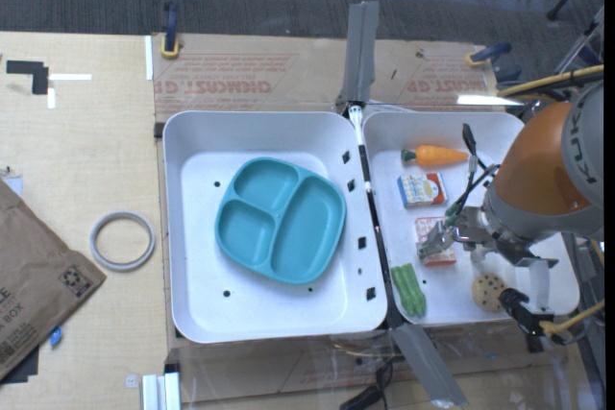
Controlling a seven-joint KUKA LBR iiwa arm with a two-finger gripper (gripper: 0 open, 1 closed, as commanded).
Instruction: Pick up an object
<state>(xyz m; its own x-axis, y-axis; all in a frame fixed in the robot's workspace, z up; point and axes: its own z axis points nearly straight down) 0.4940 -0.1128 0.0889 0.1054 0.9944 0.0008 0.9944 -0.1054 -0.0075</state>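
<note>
My gripper (439, 246) hangs low in the right bin (500, 122), on the near edge of a small red-and-white packet (428, 228). Whether it touches the packet is unclear. An orange carrot (437, 155) lies at the back of that bin, with a small blue-and-white box (422, 190) just in front of it. A green pod-shaped toy (408, 289) lies near the front left corner, below the gripper. A brown spotted cookie (488, 291) sits to the gripper's right, close under the arm.
The left bin (183, 206) holds a teal divided plate (281, 220). A tape ring (122, 239) and a brown cardboard box (34, 283) lie on the bench to the left. The orange-banded arm (543, 173) covers the right bin's right side.
</note>
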